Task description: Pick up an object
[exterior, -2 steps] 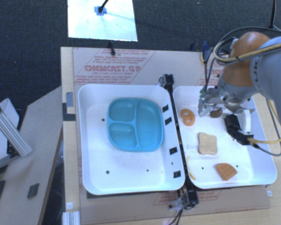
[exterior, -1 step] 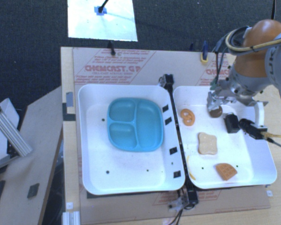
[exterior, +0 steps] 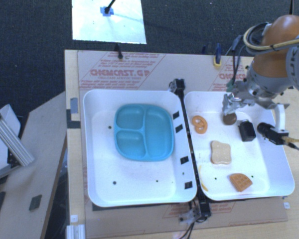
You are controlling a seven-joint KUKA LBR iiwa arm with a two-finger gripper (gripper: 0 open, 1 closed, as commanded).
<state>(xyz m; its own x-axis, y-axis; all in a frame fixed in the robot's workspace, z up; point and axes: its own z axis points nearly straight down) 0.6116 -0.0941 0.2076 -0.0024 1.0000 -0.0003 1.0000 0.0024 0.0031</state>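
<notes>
So the gripper (exterior: 230,108) is down low in the right bin (exterior: 284,180), and there's a small brown round thing (exterior: 229,118) right at its fingertips, looks like a cookie or a little chocolate-coloured food piece. The jaws look pulled in close over the top of it, but honestly I can't tell whether they're actually clamped on it or just parked above it, the angle doesn't show the gap. It sits near the bin's back edge, and my guess is that's the target since the arm is aimed straight down on it. Just to its left is a pretzel (exterior: 199,124), close enough that a sloppy grab could nudge it. A bit further toward the front there's a slice of bread (exterior: 221,152), and nearer the front rim a waffle-looking wedge (exterior: 240,181). On the other side of the gripper there's a black block (exterior: 247,130) and a black marker-ish thing (exterior: 272,133), both apart from the brown piece. All the loose stuff is in the right bin, which makes sense as the picking side, while the left bin (exterior: 102,183) just has a blue divided plate (exterior: 142,132) lying flat in the middle, probably where things would end up going. The two bins butt together along a black clipped seam (exterior: 185,133).
</notes>
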